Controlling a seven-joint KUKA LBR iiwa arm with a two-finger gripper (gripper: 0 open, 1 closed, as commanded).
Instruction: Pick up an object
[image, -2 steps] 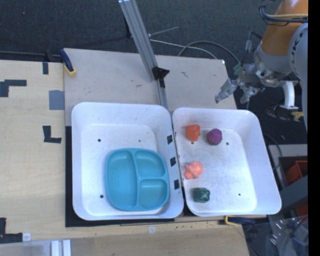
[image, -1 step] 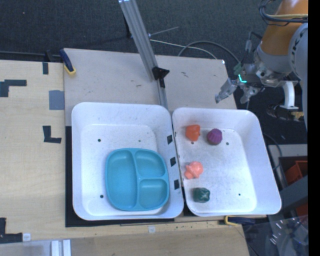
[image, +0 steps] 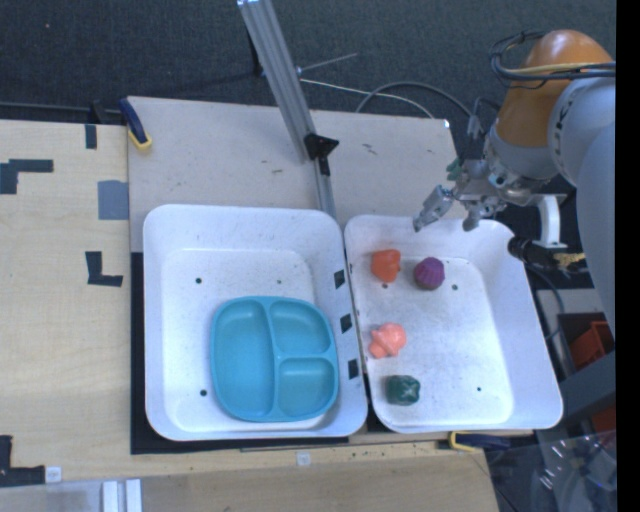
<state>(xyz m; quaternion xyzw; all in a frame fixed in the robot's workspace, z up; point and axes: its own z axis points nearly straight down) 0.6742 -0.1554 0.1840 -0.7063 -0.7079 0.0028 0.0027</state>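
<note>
objects lie in the right bin (image: 520, 330): an orange piece (image: 386, 265), a purple ball (image: 429, 272), a pink lump (image: 387, 340) and a dark green piece (image: 403, 389). the grey arm (image: 560, 110) reaches in from the right, its gripper (image: 447, 213) hanging over the bin's top edge, fingers spread apart and holding nothing. the purple ball sits near and below it. a blue divided tray (image: 273, 358) rests in the left bin (image: 170, 300).

Bins (image: 170, 300) white glossy plastic (finely speckled); divided plate (image: 272, 357) smooth teal plastic; bench (image: 50, 300) pale matt wood.
</note>
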